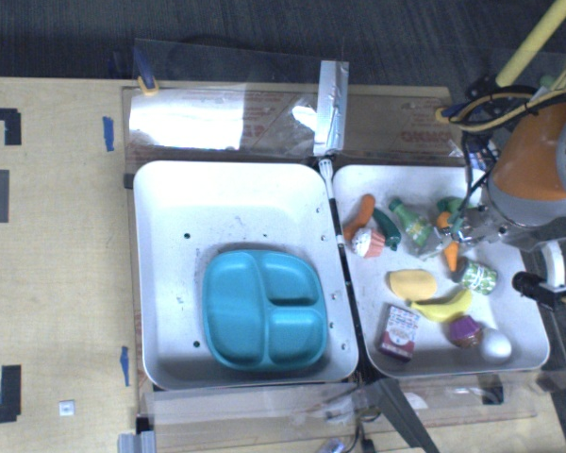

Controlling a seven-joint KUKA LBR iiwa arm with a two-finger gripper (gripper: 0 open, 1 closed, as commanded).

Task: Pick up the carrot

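carrot (360, 211): orange, lying in the right bin (528, 343) near its left wall, upper-left part of the bin. There's also a smaller orange bit further right by the gripper, so I'm going with the bigger one as the carrot, fwiw.

carrot axis: slanted, top end up and to the right, lower end down-left, where it touches or nearly touches a red-and-white thing (367, 243).

neighbours: a dark green piece (387, 222) sits just beside the carrot on its right. Banana (443, 305), a yellow lump (411, 282) and a small carton (400, 332) are lower down, well apart from it.

gripper (457, 239): over the right bin's upper right part, in the clutter of small green and orange items. Too cluttered to say if the fingers are spread or closed, and I can't see anything clearly held between them.

arm (538, 163): comes in from the right, orange band over the bin's right edge.

the key relation: carrot lies to the left of the gripper and a touch higher in the view, with the green piece and a clear bottle-ish item (413, 223) in between.

my guess for the move: slide left across the bin, then turn the wrist so the fingers close across the slanted axis, not along it.

left bin (170, 253): holds just the blue tray (264, 308), not involved.
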